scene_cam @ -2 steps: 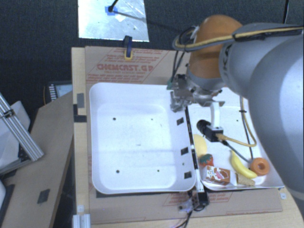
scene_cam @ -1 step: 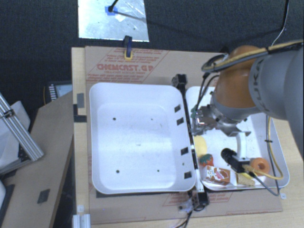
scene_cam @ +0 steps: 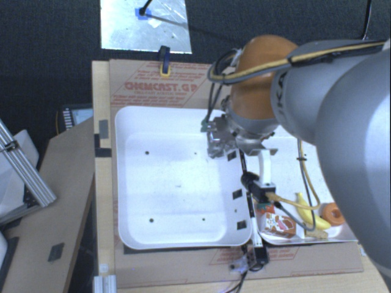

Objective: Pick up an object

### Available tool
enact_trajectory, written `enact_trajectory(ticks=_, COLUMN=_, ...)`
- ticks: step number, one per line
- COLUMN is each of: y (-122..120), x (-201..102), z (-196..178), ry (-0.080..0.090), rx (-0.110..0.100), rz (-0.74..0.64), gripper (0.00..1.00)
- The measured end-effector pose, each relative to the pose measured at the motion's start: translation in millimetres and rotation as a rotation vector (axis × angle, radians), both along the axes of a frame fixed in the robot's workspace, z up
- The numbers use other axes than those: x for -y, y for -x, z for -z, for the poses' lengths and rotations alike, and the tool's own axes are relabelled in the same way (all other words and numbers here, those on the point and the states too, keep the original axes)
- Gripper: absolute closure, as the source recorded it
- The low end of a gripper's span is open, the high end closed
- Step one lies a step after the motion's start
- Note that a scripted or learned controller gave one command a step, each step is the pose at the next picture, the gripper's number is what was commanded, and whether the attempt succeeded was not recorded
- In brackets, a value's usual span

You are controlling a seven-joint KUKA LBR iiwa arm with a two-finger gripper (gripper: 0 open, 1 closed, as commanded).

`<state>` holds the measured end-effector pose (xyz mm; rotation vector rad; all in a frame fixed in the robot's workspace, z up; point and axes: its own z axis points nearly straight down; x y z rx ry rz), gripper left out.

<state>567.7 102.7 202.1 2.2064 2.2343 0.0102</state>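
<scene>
Hanging above the wall of the shallow white plastic bin (scene_cam: 227, 182), claw (scene_cam: 217, 144) opening cannot be told; descending here likely clips that wall, missing the curved yellow banana (scene_cam: 310, 215).

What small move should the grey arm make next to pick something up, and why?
Probably slide the gripper toward the near corner of the shallow white right-hand bin. The gripper hangs by the ridge between the two bins, while the yellow banana, the small orange round object and the red-and-white packet all lie in that near corner, apart from it.
</scene>
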Motion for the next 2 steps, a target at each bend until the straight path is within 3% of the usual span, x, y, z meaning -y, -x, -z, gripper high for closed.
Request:
enact_trajectory(ticks=1, y=26.5, x=-66.6, z=89.8, ry=0.002, rx=-0.012, rz=0.003, gripper=1.00)
enact_trajectory(ticks=2, y=29.1, x=-135.7, z=103.6, ry=0.003, rx=-0.004, rz=0.003, gripper=1.00)
